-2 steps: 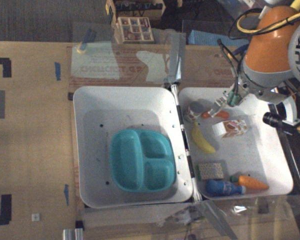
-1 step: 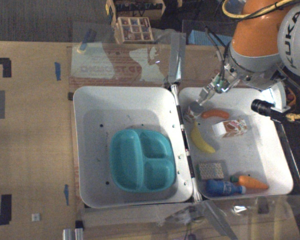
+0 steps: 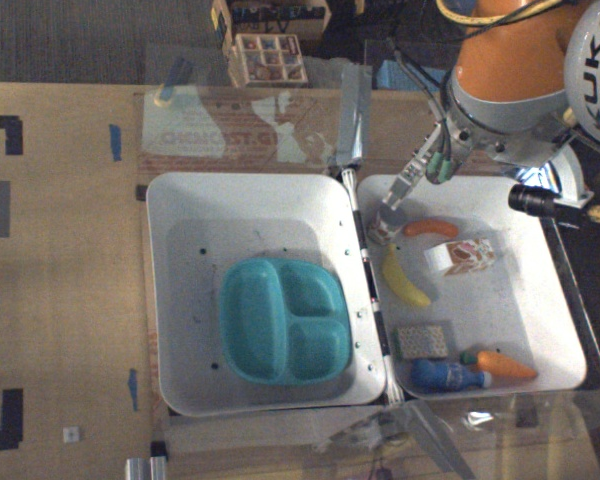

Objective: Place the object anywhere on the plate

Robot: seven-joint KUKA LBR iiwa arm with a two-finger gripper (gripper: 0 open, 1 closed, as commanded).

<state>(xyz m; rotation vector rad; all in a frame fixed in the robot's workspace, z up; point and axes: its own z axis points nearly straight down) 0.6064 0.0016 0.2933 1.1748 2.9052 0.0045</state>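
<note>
A pale wooden worktop (image 3: 60, 298) carries two white bins. The divided teal plastic plate (image 3: 283, 320) lies left of the hand (image 3: 383, 230), which hovers just above the curved yellow banana (image 3: 404, 280); its grip cannot be told.

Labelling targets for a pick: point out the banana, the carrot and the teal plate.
banana (image 3: 404, 279): camera view, middle of its curve.
carrot (image 3: 504, 366): camera view, orange body.
teal plate (image 3: 242, 320): camera view, large left compartment.

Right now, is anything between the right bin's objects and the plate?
Only the two bins' adjoining walls. The teal plate lies in the left bin with its compartments bare; the banana and the gripper are in the right bin, just across that divide.
</note>
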